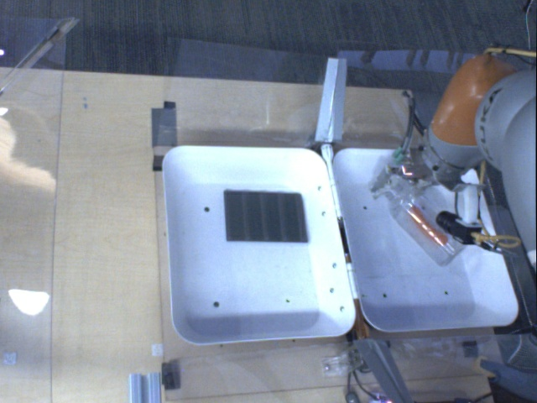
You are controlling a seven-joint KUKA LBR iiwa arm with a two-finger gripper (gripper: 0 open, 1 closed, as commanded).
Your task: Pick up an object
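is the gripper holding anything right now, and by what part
It cannot be told. The gripper sits over the right bin, and a clear object with a reddish streak lies just below it, but any contact is unclear.

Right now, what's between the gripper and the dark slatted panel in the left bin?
Camera view: bare white floor of the right bin, then the two bins' touching rims, between the gripper and the dark panel in the left bin.

Gripper (401, 177) over right bin (394, 300) w/ clear object (430, 232) beside it; dark pad (265, 217) in left bin (193, 292).
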